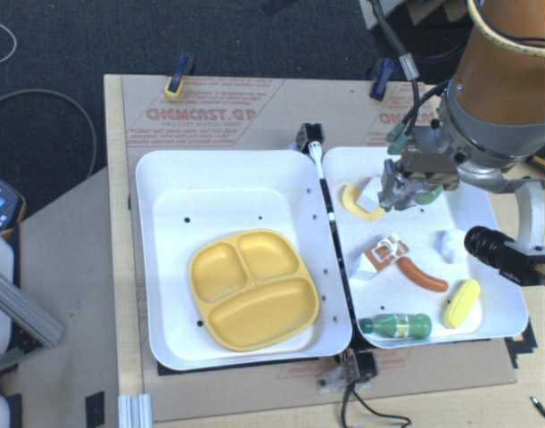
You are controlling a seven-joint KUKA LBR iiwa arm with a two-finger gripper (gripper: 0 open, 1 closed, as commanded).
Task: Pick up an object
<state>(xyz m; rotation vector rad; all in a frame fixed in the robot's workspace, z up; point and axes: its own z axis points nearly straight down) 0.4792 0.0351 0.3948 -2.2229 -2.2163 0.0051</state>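
Camera view: gripper (pixel 395 199) low in the right bin (pixel 499 324), just above the yellow banana (pixel 359 203); impossible to tell whether released or clenched. Banana near the divider (pixel 330 226) between the bins, curved, long axis running from upper left toward lower right. Below the banana: hot dog (pixel 423 277), corn cob (pixel 462 302), green bottle (pixel 399 326) lying sideways. Left of the divider: yellow plate (pixel 252 288).
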